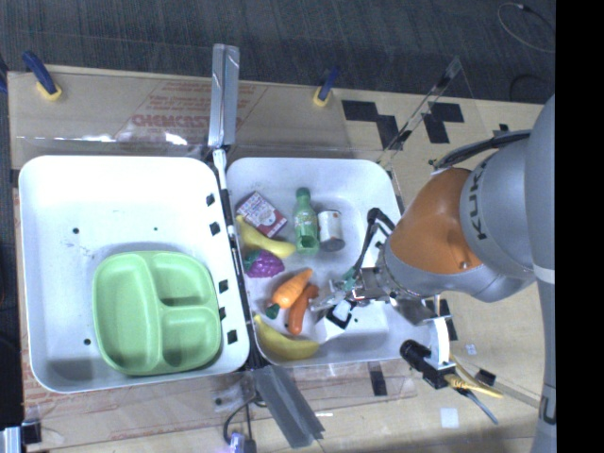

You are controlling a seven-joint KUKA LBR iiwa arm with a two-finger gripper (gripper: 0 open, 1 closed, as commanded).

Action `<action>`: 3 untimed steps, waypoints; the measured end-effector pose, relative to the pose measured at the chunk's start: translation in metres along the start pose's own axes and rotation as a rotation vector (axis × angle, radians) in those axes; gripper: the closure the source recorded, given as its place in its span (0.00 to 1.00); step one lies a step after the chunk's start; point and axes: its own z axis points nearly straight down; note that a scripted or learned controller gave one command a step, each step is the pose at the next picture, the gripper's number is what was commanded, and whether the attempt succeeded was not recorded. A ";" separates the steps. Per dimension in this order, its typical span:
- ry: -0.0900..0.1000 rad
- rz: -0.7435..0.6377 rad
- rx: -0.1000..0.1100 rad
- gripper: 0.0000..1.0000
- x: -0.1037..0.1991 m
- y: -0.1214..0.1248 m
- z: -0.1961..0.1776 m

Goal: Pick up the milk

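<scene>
I'm low in the right bin (283,170), gripper (342,302) beside the carrot (291,289); can't tell jaw state. Approach step: milk carton (261,213) sits far corner, need to shift over.

right bin (283,170) crowded, green tray (156,311) fills left bin (57,215)

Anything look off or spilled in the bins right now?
Nothing spilled or broken. The right bin is a loose jumble: green bottle and can lying on their sides, and two bananas, a carrot and a small carton scattered flat. The green tray sits level in the left bin.
</scene>
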 end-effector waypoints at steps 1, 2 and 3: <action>-0.001 -0.007 -0.003 1.00 0.001 0.002 -0.011; -0.001 -0.271 -0.003 1.00 0.014 0.028 -0.001; -0.004 -0.443 -0.005 1.00 -0.036 0.024 -0.002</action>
